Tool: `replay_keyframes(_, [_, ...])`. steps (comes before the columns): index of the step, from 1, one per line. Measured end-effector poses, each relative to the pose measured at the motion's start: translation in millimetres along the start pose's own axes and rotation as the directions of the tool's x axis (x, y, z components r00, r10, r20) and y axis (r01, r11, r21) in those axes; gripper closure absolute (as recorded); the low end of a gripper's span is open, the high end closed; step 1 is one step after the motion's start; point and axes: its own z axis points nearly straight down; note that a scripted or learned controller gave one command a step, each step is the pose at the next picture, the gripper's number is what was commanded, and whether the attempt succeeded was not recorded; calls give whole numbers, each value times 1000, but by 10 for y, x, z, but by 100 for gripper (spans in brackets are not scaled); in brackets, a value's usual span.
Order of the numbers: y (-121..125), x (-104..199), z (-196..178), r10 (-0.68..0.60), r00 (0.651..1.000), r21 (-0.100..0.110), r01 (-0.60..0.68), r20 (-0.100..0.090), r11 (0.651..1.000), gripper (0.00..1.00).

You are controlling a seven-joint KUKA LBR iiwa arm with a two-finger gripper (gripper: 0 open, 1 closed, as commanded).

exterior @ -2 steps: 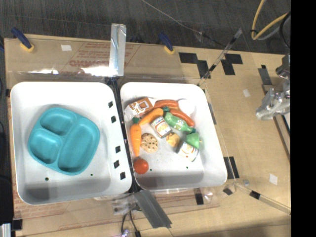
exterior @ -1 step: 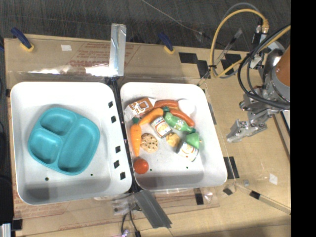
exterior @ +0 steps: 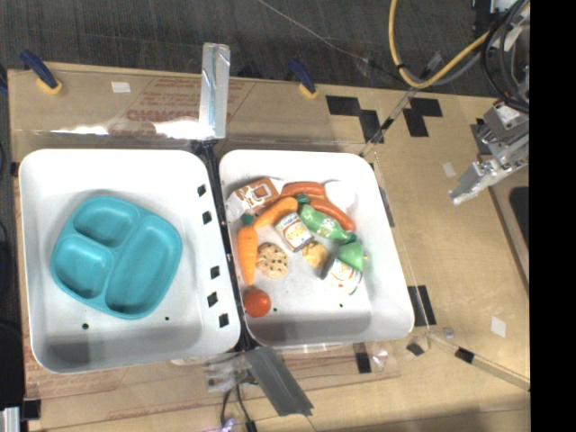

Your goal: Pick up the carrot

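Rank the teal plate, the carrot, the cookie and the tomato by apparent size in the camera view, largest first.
1. teal plate, by far the largest
2. carrot, long and slim
3. cookie and tomato: they look about alike, so I won't rank them.

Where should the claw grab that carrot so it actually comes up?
Probably the thick upper part of the carrot, coming straight down. It lies flat along the right bin's left wall, tip pointing toward the tomato, so the fingers should close across its width, cookie side included.

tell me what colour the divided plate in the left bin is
Teal blue; the plate shows plainly in the camera view.
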Motion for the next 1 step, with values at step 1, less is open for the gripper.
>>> replay_keyframes(1, [211,-257,1167,-380,925,-6,380,10,925,100])
